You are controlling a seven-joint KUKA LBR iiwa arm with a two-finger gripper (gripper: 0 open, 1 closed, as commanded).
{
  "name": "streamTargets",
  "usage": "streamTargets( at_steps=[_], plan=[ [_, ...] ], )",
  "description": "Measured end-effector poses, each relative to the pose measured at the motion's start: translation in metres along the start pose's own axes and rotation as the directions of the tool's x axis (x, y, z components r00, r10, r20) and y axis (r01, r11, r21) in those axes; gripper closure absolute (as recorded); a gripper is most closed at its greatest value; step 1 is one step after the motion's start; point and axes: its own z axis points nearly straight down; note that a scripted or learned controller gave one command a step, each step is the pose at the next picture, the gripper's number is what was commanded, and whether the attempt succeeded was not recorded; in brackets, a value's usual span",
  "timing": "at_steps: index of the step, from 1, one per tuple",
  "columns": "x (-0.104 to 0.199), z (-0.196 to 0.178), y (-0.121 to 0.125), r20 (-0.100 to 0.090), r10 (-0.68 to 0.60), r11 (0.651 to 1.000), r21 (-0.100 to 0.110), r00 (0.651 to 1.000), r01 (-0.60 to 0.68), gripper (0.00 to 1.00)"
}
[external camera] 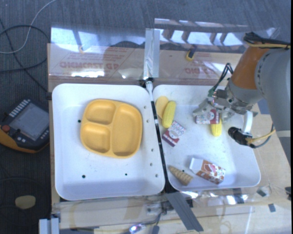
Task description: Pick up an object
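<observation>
My gripper (211,115) is low in the right bin (244,172), at its upper right part. Directly under and beside it lies a small yellow corn cob (216,128), with a bit of red showing against the gripper. Whether the cob is touched I cannot tell. Further left in the same bin lie a yellow banana-like piece (169,113) by the divider and a red and white packet (174,133). Toward the front edge sit a red and white carton (208,170) and a brown cone (180,175).
The left bin (73,179) holds a yellow compartment plate (111,127). The grey arm with its orange band (248,68) comes in over the right bin's far right corner. A cable loop (244,136) hangs off the wrist. A teach pendant (20,126) lies on the floor at left.
</observation>
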Motion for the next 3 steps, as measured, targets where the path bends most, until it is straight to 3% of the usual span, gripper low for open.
streamTargets(
  at_steps=[1, 2, 3],
  plan=[
    [-0.005, -0.001, -0.031, 0.001, 0.033, 0.999, -0.003, 0.999, -0.033, 0.0],
    [-0.004, -0.009, -0.032, 0.0, 0.032, 0.999, 0.0, 0.999, -0.032, 1.0],
    [0.031, -0.133, -0.014, 0.0, -0.032, 0.999, 0.006, 0.999, 0.032, 1.0]
  ],
)
